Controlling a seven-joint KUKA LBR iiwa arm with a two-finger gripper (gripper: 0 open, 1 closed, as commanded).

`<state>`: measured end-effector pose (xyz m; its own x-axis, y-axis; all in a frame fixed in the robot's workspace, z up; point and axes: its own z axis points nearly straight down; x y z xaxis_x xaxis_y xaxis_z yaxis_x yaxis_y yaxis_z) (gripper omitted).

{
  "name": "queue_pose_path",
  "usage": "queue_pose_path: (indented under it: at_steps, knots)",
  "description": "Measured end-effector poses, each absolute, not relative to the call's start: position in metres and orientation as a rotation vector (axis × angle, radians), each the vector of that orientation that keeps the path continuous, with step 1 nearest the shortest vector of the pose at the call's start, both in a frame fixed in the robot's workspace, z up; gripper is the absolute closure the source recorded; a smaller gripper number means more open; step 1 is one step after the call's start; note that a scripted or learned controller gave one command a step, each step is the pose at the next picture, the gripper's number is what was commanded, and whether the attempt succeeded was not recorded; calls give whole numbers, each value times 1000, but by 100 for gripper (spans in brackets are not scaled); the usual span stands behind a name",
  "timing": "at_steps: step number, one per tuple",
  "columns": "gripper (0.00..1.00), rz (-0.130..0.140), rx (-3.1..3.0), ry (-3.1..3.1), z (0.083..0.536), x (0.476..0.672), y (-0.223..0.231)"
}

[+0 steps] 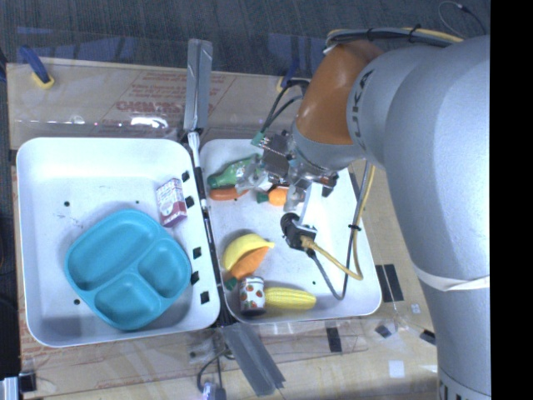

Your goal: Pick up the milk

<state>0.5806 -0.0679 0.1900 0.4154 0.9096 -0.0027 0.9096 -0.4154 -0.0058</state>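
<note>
From my end the gripper [265, 176] is buried under the arm's wrist [321, 152], its fingers unreadable, and the arm hides the right bin's [333, 302] far corner.

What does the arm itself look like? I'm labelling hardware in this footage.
A bulky grey arm with an orange band above the wrist and dark lettering beside it. Black cables and a yellow cable run along its metal gripper.

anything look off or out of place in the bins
Mildly. The milk carton lies alone in the left bin beside the blue tray, while the end effector is over the toy food in the right bin.
</note>
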Motion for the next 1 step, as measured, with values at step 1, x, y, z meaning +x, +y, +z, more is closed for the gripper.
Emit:
queue_pose_path:
  at_steps: [1]
  knots:
    - [0, 3, -2514, -1883, 178, 651, -139]
